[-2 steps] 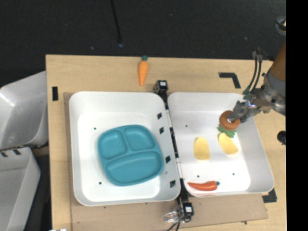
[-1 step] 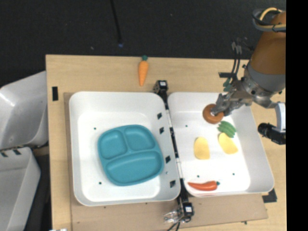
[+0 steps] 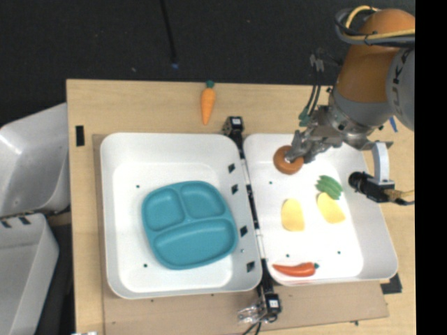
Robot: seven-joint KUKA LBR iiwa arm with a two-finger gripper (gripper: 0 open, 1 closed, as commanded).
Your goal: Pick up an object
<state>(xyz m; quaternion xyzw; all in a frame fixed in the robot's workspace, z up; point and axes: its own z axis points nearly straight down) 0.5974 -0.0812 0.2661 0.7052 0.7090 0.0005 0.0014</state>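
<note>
**Closing on the brown disc in the right bin**

Hovering over a round brown disc [image 3: 285, 161] near the back-left corner of the right bin [image 3: 370, 257], with the gripper [image 3: 304, 149] right above its near edge — touching or merely overlapping from this angle, hard to say. Cannot tell whether released, clenched or grasping; too small and too shadowed here.

Doing it well, as a judgement: centring over the disc before descending, coming straight down, and keeping clear of the bin wall and the divider clips close by on the left. Likely flat and low, so probably prone to slipping out of a shallow pinch.

Lying further out in the same bin: a yellow piece [image 3: 292, 215], a second yellow piece with a green leafy top [image 3: 330, 199], a red chilli [image 3: 295, 269] at the front rim — all well apart from the disc. Resting in the left bin [image 3: 115, 257], a teal divided plate [image 3: 188, 223]. Beyond both, on the wooden bench [image 3: 140, 107], a toy carrot [image 3: 207, 103].
</note>
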